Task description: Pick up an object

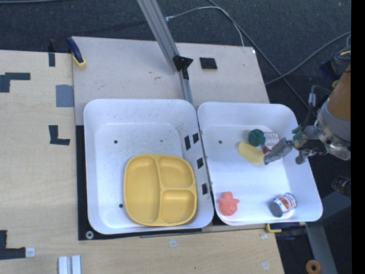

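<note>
Several things lie in the right bin point(296, 170); my gripper point(278, 152) hangs near its right edge, just beside a yellow lump point(250, 152) and green ball point(256, 136); I'm approaching, I judge; whether it's wide or narrow I cannot tell; next: lower over the lump.

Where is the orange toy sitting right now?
The orange toy lies in the right bin, near its front left corner, left of the small can and across the divider from the yellow plate.
</note>
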Controlling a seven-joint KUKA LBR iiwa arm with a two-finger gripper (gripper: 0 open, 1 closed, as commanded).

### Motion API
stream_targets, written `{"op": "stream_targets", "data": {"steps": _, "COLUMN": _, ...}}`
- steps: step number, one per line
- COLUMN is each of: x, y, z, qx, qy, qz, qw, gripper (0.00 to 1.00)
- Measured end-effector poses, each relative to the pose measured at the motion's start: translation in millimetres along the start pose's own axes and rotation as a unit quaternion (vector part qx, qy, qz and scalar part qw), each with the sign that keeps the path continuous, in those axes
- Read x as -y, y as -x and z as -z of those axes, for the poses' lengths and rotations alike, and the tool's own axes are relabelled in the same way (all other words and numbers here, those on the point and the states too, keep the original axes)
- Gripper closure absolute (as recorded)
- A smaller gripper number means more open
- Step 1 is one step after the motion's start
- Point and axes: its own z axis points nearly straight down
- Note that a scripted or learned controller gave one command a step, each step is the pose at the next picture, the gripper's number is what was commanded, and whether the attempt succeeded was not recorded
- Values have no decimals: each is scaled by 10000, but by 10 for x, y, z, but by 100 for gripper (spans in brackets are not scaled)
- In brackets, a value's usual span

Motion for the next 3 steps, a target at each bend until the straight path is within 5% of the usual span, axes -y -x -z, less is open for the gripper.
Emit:
{"op": "stream_targets", "data": {"steps": 1, "x": -25, "y": -6, "z": 65, "qx": 13, "qy": 61, "qz": 21, "qw": 10000, "gripper": 0}}
{"op": "stream_targets", "data": {"steps": 3, "x": 43, "y": -52, "z": -1007, "qx": 8, "qy": 39, "qz": 14, "qw": 10000, "gripper": 0}}
